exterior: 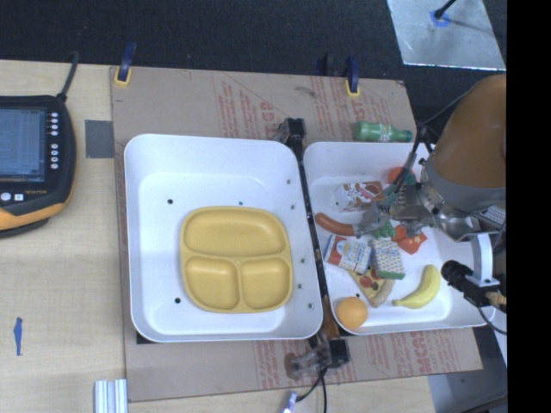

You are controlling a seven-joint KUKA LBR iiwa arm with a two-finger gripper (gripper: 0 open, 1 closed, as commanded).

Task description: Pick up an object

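At the far left of the bench lies a handheld control pendant (30,166), screen up, well apart from the bins. A sheet of brown cardboard (215,101) underlies both bins and is clipped at its far edge.

Left bin (146,170): white, shallow, holding one item, a yellow divided tray (235,258) with one long compartment toward the far side and two smaller ones toward the near side. The tray lies flat, roughly central, with nothing in its compartments.

Right bin (331,157): white, shallow, set just beside the left bin with a dark bracket between their rims. Contents, from left: a sausage (334,224) lying near the left wall; an orange (350,312) in the near left corner; a slice of toy pizza (373,286) beside the orange; small printed packets (370,255) clustered at the centre, touching one another; a white wrapper with red print (360,193) toward the far side; a banana (420,289) near the near right corner; a red piece (411,241) partly under the arm.

Outside the right bin, just beyond its far rim, a green bottle (382,132) lies on its side on the cardboard.

The arm (472,144) enters from the right. Its gripper (387,216) is low over the centre of the right bin, among the packets. Whether it is apart, together or clamped on anything cannot be told; the clutter beneath obscures it.
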